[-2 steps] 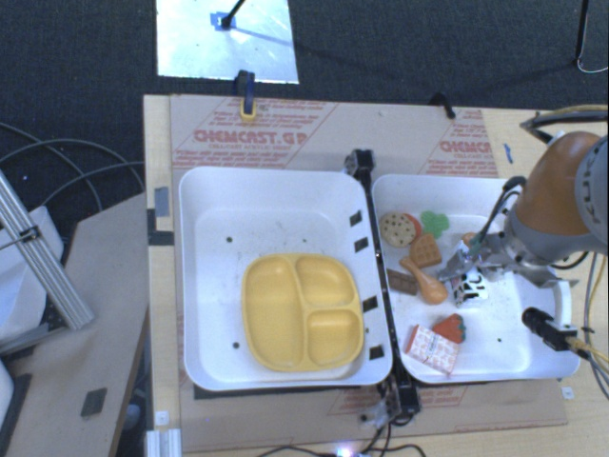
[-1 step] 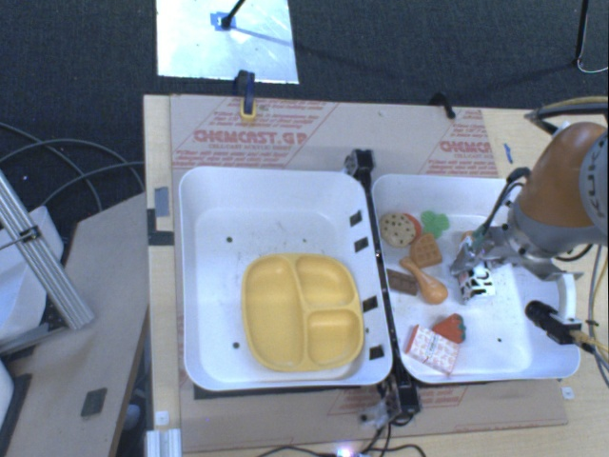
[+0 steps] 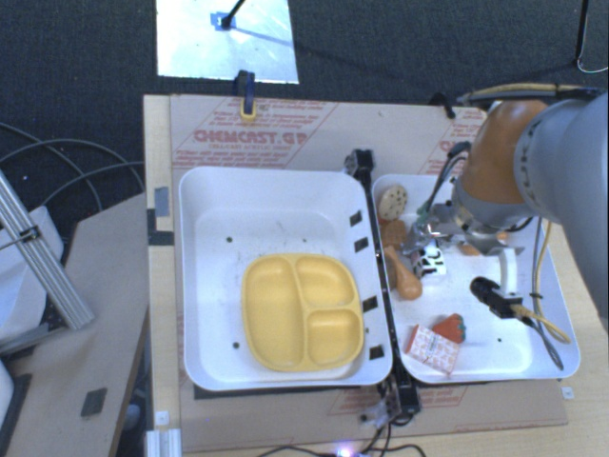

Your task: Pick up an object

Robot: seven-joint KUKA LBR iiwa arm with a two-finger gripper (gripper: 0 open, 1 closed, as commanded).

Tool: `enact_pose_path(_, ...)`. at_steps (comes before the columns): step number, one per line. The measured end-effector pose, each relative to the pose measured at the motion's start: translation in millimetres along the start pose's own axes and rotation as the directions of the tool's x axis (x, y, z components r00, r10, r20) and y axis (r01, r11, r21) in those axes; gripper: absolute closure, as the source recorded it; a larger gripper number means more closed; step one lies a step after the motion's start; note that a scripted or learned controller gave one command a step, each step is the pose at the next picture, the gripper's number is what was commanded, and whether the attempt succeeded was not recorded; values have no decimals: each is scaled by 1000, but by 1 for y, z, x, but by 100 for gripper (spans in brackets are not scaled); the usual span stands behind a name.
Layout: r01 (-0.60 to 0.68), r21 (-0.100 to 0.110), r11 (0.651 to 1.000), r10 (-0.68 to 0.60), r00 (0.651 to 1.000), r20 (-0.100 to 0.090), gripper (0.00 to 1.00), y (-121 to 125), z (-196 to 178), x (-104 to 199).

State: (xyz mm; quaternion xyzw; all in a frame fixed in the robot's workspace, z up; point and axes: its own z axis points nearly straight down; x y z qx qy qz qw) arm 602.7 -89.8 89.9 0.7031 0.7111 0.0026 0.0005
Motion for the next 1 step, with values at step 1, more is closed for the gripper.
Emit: enact_pose_path(1,1,-9,1000,-1,1000,1,100,28,-101,73)
